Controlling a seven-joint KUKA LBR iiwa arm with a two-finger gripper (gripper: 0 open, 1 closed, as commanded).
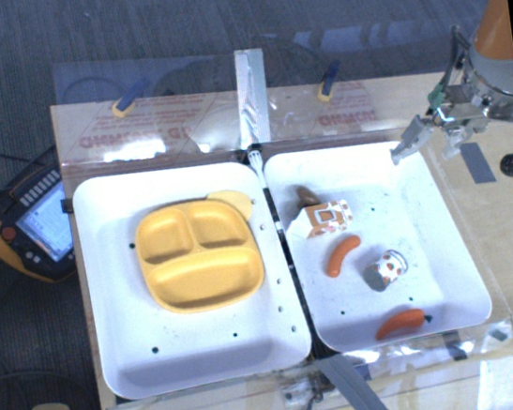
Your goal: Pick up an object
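Above the far right corner of the right bin, the gripper hangs with its fingers spread apart and nothing between them. Every object lies nearer and to the left: two sausages, one mid-bin and one by the near wall, one orange-and-white toy block, one small rounded toy, hard to identify. One yellow divided tray sits in the left bin.
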